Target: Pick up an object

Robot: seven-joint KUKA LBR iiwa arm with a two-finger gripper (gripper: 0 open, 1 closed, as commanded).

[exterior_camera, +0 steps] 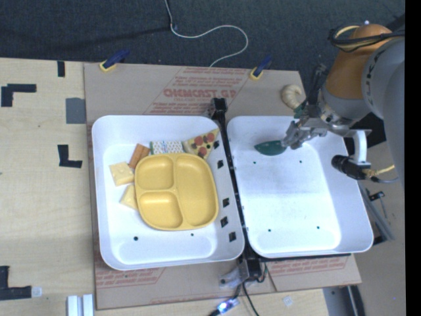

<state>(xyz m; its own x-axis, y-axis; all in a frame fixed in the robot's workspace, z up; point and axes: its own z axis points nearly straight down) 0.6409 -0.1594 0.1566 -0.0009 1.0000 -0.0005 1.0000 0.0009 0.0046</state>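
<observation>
A small dark green object [269, 148] lies on the floor of the right bin [296, 209], near its far left corner. My gripper [294, 139] is low over the far end of that bin, its tip right at the green object's right end and seemingly touching it. The grey arm with its orange band [352, 68] reaches in from the right. The left bin [108, 196] holds a yellow divided plate [176, 191], with several small flat toy food pieces [123, 173] tucked along its left and far sides.
A black divider [227, 176] runs between the two bins. A beige knob-like thing [293, 96] sits on the cardboard just behind the right bin. A black and white part of the arm [355, 160] hangs over the right bin's right rim.
</observation>
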